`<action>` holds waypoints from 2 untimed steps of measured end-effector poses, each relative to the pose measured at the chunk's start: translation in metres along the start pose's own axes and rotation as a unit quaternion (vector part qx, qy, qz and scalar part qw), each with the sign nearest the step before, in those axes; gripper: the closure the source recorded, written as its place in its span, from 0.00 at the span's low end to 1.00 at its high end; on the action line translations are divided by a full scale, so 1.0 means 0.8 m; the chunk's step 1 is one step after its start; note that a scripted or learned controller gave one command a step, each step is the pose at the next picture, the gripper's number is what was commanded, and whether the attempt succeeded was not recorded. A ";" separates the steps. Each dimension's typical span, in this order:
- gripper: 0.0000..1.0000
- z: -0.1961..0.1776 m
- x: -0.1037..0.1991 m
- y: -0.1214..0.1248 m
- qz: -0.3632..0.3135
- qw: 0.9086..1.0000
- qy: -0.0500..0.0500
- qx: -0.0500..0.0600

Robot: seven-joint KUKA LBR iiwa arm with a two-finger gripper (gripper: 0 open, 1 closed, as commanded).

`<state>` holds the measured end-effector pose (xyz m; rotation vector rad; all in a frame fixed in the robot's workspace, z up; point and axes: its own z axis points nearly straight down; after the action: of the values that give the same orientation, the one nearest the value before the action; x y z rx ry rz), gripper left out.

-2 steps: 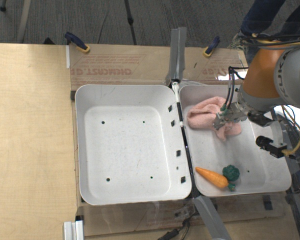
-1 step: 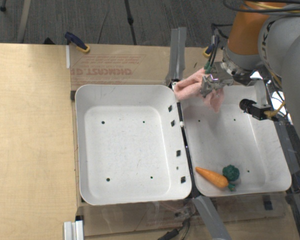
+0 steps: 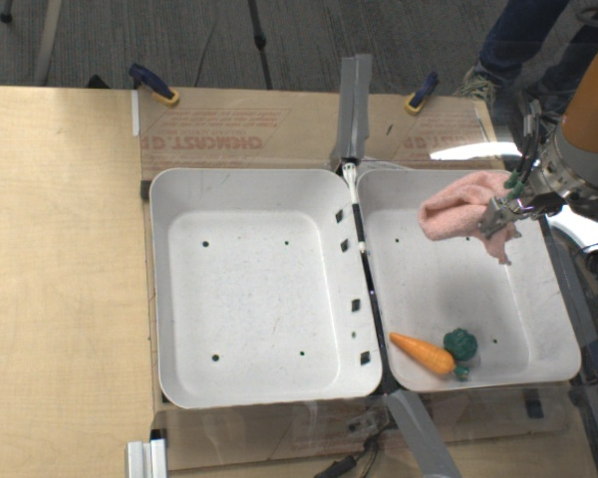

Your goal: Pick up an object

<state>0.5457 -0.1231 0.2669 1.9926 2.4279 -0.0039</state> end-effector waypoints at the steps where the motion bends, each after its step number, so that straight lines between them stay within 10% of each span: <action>1: 1.00 0.097 0.092 -0.070 0.065 0.998 0.001 0.002; 2: 0.00 0.096 0.091 -0.069 0.066 0.998 0.001 0.002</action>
<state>0.4769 -0.0626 0.1900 2.1502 2.2945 -0.0057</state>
